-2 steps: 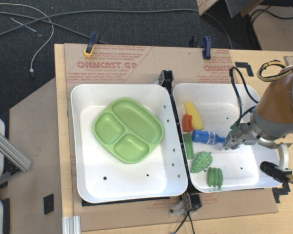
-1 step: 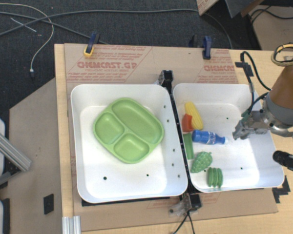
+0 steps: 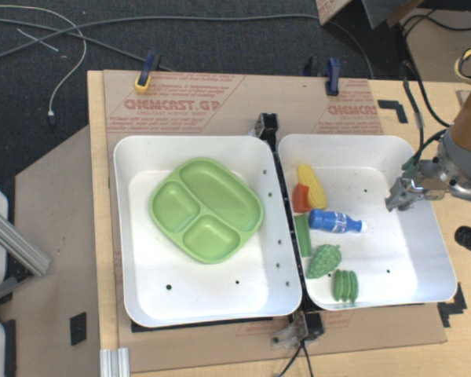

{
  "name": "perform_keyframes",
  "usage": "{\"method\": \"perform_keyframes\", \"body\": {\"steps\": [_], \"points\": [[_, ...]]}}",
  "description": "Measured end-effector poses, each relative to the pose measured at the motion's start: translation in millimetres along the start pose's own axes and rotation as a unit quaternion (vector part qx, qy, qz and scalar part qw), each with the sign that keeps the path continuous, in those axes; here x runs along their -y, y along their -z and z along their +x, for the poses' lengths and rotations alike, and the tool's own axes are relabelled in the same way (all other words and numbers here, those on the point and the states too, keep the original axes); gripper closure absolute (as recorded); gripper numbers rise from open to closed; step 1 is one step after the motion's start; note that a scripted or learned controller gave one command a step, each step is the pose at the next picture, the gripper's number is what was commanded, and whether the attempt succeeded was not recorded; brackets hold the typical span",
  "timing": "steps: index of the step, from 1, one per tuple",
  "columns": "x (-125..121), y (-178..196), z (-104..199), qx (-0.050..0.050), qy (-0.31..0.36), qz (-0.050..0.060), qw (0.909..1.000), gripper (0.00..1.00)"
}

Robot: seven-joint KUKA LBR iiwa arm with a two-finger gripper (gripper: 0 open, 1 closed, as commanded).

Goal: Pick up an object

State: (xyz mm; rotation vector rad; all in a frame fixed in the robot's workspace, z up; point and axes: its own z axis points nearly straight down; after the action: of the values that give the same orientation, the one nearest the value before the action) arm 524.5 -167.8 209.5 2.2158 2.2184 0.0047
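Two shallow white bins sit side by side on a brown board. Left bin (image 3: 141,289) holds a green divided plate (image 3: 207,209), tilted a little, three compartments facing up. Right bin (image 3: 424,281) holds all the small items, bunched along its left wall, next to the divider between the bins.

Items in right bin, top to bottom: yellow corn cob (image 3: 311,181); orange-red piece (image 3: 301,199) touching the cob's lower left; blue bottle (image 3: 334,222) lying on its side, cap pointing right; long green stick (image 3: 302,234) along the wall, partly under the bottle; bumpy green vegetable (image 3: 323,261) just below the bottle; ribbed green piece (image 3: 345,285) near the bin's bottom edge.

Gripper (image 3: 398,198) hangs over the right half of the right bin, near its right wall, arm entering from the right. Nothing seen between the fingers; whether they are spread or closed cannot be told from this angle.

Nearest item to the gripper is the blue bottle, lying to its left and slightly lower in view, apart from it with bare bin floor between. All other items lie farther left.
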Motion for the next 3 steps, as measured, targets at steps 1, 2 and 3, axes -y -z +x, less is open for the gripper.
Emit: {"method": "perform_keyframes", "body": {"steps": [1, 2, 3], "points": [[-2, 54, 0, 0.0, 0.0, 0.0, 1.0, 1.0], [-12, 41, 54, -0.003, 0.002, 0.004, 1.0, 1.0], [-31, 41, 96, -0.001, 0.002, 0.002, 1.0, 1.0]]}}
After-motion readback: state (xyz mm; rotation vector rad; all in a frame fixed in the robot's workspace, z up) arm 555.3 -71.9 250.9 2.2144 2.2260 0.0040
